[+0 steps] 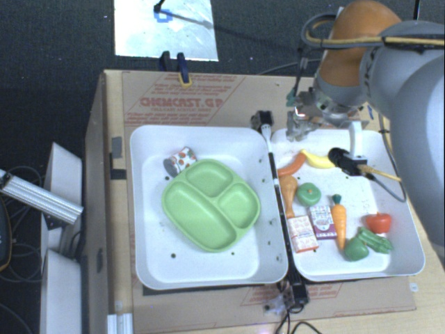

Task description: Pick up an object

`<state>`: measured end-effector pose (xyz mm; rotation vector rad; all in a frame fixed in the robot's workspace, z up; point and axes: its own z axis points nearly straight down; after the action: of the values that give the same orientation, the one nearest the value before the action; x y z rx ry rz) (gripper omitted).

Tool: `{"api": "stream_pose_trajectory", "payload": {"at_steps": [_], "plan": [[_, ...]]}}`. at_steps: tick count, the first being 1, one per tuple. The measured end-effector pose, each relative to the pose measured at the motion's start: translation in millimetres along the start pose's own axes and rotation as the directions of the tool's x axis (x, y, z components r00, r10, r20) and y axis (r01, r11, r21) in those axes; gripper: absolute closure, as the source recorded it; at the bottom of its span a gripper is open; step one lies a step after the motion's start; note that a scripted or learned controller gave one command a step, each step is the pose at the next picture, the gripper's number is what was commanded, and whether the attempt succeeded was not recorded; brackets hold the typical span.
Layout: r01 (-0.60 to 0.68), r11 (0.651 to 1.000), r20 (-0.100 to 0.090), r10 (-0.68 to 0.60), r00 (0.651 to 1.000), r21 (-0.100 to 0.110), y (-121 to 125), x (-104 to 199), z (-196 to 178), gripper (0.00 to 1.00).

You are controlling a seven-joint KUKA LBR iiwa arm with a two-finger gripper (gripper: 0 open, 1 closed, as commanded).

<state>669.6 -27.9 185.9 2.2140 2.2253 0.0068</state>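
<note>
Pincer [300, 126] hangs over the far corner of the right bin [398, 202], just beyond the banana [317, 161] and slightly to its left in the view. I can't tell from this angle whether it's wide or narrow, and I see nothing in it. Nothing is picked yet, so the target is my guess: the banana, or the red-orange pepper [293, 164] touching the banana's left end. Risks: those two lie against each other, so closing on one may shove the other, or grab both and drop one. The pincer is also close to the bin wall beyond the banana, so a straight drop from here may clip the rim or close on bare floor. The banana is curved and smooth and may roll or squirt out. Nearer the camera than the banana it's crowded: green round piece [308, 194], carrot [338, 218], two small boxes [301, 233], tomato [379, 223], so any drift that way means nudging neighbours. The green plate [211, 204] in the left bin [154, 256], well left of the banana, looks too flat and wide to grab.
</note>
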Motion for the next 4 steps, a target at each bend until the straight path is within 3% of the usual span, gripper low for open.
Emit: {"api": "stream_pose_trajectory", "payload": {"at_steps": [1,2,3,4], "plan": [[-0.001,1.0,0.001,0.001,1.0,0.002,0,-1,1,0.0],[-0.004,1.0,0.003,0.004,1.0,0.005,-14,-67,57,0.0],[-0.001,1.0,0.002,0.001,1.0,0.003,-2,-68,101,0.0],[0.001,1.0,0.003,-0.001,1.0,0.0,0,-68,90,1.0]]}}
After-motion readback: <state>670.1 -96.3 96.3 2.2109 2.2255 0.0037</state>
